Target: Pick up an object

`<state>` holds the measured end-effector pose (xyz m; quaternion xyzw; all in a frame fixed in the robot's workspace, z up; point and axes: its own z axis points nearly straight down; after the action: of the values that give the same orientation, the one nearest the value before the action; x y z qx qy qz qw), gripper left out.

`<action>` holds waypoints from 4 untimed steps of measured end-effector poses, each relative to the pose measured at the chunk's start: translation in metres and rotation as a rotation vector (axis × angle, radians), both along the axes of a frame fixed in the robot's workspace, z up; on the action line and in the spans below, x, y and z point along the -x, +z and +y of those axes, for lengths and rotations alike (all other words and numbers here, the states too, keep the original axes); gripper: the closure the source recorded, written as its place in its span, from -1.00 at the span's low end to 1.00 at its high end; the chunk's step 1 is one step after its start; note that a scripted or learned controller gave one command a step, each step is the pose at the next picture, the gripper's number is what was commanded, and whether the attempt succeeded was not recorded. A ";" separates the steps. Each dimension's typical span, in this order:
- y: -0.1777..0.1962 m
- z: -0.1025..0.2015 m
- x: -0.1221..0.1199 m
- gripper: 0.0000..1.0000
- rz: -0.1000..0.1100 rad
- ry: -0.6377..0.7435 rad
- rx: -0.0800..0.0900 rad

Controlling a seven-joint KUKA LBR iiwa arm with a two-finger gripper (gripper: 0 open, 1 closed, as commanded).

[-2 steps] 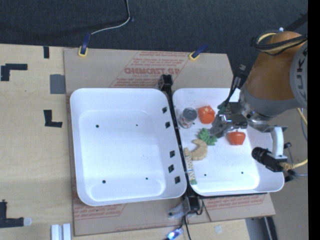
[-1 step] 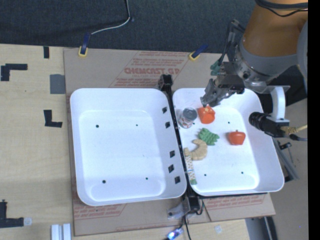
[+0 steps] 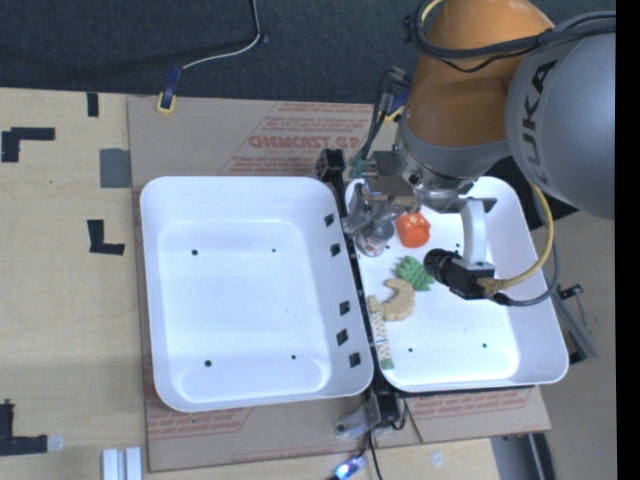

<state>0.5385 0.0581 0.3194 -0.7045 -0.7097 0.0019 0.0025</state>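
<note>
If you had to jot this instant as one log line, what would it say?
arm: over right bin | gripper: low, near bin's left wall | nearby: orange object, green object, tan object | left bin: untouched

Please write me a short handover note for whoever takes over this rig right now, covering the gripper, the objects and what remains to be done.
Gripper: low over the upper left corner of the right bin, close to the divider between the bins; whether it is open or shut cannot be told from this view.
Objects, all in the right bin: orange object just right of the gripper, green object below it, tan object lower still, touching the green one.
Left bin: white, beside the right one.
Done: arm is positioned over the objects.
Left: no object can be seen held, so the pick is not confirmed.
</note>
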 end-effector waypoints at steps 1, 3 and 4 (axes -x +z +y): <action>-0.017 -0.031 -0.013 1.00 -0.002 -0.009 0.003; 0.133 0.044 0.055 1.00 -0.016 -0.003 -0.003; -0.012 0.076 0.058 1.00 0.011 -0.003 0.005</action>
<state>0.4810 0.1339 0.3072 -0.7057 -0.7084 0.0076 0.0045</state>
